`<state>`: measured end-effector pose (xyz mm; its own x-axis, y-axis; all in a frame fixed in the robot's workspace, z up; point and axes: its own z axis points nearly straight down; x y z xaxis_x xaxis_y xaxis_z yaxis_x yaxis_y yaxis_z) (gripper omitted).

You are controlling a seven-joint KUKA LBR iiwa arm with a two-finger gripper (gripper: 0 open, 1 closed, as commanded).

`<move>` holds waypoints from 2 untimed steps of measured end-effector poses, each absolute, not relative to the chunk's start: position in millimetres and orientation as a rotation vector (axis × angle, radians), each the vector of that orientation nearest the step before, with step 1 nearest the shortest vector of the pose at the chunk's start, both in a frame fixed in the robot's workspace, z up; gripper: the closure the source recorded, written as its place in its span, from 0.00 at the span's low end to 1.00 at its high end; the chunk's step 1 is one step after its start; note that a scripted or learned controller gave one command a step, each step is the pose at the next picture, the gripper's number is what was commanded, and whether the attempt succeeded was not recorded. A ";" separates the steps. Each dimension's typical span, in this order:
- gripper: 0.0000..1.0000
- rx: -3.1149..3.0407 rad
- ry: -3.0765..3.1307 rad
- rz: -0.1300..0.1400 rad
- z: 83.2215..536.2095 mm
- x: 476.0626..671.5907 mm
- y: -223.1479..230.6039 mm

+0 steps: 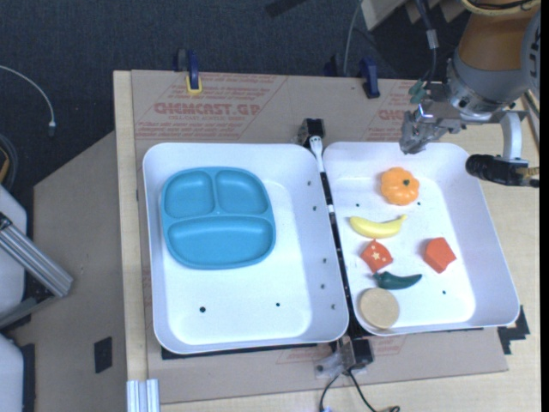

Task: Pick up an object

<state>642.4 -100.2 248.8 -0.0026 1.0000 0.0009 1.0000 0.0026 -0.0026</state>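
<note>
The right bin (480, 230) holds several toy foods: an orange pumpkin (399, 185), a yellow banana (376, 225), a small red piece with a white mark (377, 254), a red block (438, 254), a dark green pepper (399, 279) and a tan round disc (378, 308). My gripper (414, 141) hangs over the bin's far edge, just beyond the pumpkin, with nothing seen between its fingers.
A blue divided plate (220, 218) lies in the left bin (249, 307). Blue clamps (194, 69) (369, 75) hold the cardboard sheet at the back. A black fixture (313, 131) sits between the bins at the far side. Cables hang behind the arm.
</note>
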 end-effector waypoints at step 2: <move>1.00 -2.215 -2.222 0.003 246.7 600.4 0.1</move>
<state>600.4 0.1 246.7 -0.0032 1.0000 0.0013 1.0000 0.0032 -0.0041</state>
